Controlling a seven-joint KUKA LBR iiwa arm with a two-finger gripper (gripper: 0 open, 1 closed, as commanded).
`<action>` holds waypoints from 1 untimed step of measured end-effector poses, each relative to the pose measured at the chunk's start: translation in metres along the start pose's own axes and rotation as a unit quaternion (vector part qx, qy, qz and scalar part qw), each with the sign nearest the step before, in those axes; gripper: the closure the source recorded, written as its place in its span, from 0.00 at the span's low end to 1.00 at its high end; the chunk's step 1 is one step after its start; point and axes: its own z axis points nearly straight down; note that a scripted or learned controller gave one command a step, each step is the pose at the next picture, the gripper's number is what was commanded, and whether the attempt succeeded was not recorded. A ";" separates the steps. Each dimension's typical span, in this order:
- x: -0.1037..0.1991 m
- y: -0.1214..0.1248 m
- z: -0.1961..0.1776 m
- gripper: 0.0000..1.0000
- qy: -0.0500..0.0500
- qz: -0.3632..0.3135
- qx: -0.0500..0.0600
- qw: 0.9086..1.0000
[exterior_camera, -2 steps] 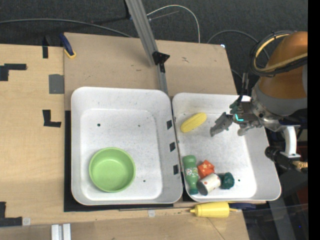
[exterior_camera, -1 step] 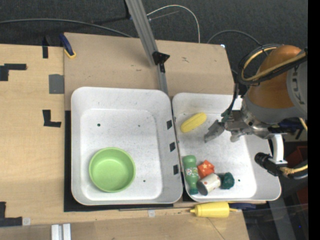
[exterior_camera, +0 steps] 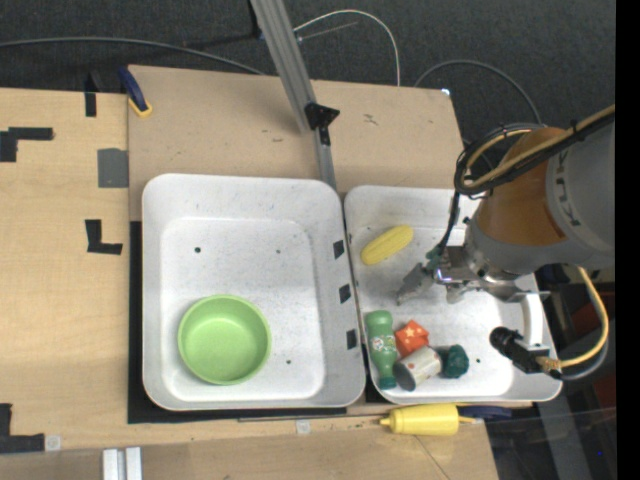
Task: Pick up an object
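Reaching in from the right, the arm (exterior_camera: 540, 203) hangs over the right bin (exterior_camera: 470, 388), its orange band above the wrist and its gripper (exterior_camera: 418, 280) low over the bin floor near the middle. The 2 fingers (exterior_camera: 410, 286) point down and to the left, slightly parted, with nothing between them; the gripper holds no object. Just up and left of the fingertips lies a yellow corn cob (exterior_camera: 386, 244), close but apart from them. Along the bin's front left sits a cluster of small things: a green bottle (exterior_camera: 379, 346) lying lengthwise by the left wall, an orange block (exterior_camera: 411, 337) just beside it, a grey can (exterior_camera: 417, 367) touching both, and a dark green piece (exterior_camera: 455, 360) to the can's right. A black fitting (exterior_camera: 512, 348) with a yellow cable hangs near the bin's right edge. The left bin (exterior_camera: 240, 198) holds a green bowl (exterior_camera: 224, 339), upright in its front left corner. On the bench in front of the right bin lies a yellow tool (exterior_camera: 425, 420), outside the rim. A grey pole (exterior_camera: 290, 53) slants down to the gap between the 2 bins.
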 end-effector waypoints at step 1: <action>0.000 0.001 0.047 0.00 -0.001 0.000 -0.004 1.000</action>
